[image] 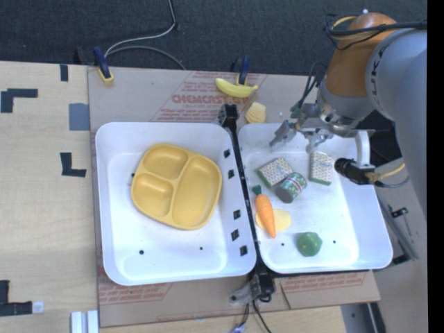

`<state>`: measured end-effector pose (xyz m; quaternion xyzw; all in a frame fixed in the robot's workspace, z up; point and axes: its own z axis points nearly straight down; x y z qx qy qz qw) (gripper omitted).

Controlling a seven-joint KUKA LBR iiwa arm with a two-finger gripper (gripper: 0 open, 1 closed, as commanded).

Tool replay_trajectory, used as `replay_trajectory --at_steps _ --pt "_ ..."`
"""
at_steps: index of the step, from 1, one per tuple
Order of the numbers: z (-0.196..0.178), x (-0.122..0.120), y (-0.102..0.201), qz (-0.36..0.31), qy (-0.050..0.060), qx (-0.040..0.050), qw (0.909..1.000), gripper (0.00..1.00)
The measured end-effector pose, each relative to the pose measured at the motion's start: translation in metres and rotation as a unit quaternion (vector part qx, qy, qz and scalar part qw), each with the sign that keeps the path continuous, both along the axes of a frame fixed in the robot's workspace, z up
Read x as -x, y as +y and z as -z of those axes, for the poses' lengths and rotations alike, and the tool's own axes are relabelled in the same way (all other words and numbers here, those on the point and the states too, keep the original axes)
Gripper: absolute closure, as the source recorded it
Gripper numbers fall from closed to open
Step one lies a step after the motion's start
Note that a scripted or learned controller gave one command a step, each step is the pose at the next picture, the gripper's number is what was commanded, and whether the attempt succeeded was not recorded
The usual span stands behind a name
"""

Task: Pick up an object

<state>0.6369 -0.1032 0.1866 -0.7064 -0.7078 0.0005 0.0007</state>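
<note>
Crowding is the hazard: open, empty claw (pixel 300 137) hovers above the checkered green-and-white packet (pixel 276 170) (touching a small green-labelled can (pixel 293 186)), so a descent may nudge both.

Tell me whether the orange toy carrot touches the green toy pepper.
Apart. The camera view shows bare white bin floor between the orange toy carrot and the green toy pepper.

Orange carrot (pixel 265 213) — flat, right bin's (pixel 361 252) left side

white bins: two (pixel 111 186) (pixel 361 214);
yellow divided plate: one (pixel 177 186);
carrot: one (pixel 266 214);
green pepper: one (pixel 309 243);
can: one (pixel 292 186);
banana: one (pixel 236 87)
</note>
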Motion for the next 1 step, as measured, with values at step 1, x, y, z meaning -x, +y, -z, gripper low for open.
replay_trajectory --at_steps 1 --pt "0.0961 0.012 0.0038 0.0 -0.006 0.0023 1.0 0.0"
